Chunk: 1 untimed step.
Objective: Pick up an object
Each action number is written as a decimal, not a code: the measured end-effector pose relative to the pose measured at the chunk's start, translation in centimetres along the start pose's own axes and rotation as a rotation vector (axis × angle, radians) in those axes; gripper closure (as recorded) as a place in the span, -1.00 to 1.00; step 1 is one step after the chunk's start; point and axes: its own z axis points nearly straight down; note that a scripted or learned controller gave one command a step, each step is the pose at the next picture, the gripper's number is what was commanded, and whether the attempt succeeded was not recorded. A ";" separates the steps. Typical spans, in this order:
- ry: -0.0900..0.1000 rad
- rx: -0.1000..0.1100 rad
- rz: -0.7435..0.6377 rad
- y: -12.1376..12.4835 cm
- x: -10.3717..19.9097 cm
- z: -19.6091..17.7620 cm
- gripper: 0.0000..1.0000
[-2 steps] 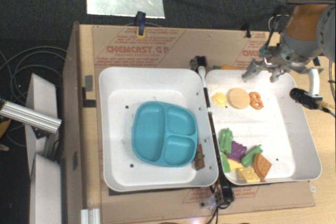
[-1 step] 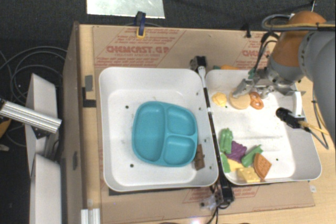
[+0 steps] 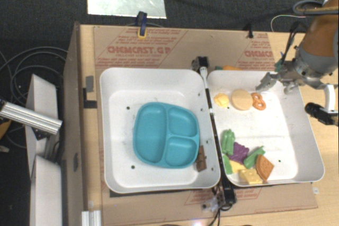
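Observation:
My gripper (image 3: 275,86) hangs over the far right part of the right bin (image 3: 296,137), its two fingers spread apart with nothing between them. Just left of it and below lie a tan round bun (image 3: 241,99), a small yellow piece (image 3: 221,99) and an orange pretzel (image 3: 258,101). At the bin's near left sits a cluster: a green pepper (image 3: 228,141), purple grapes (image 3: 239,152), a green piece (image 3: 255,155), a brown-orange cookie (image 3: 264,167) and a yellow cheese wedge (image 3: 249,176).
The left bin (image 3: 119,92) holds a blue divided plate (image 3: 166,135) and a small brown item (image 3: 201,159) by its right wall. An orange piece (image 3: 230,68) lies just behind the right bin's far rim. A black fitting (image 3: 318,112) juts in at the right.

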 end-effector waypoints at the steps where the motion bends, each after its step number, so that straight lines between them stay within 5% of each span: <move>1: 0.006 0.003 -0.004 1.4 0.6 8.7 -1.00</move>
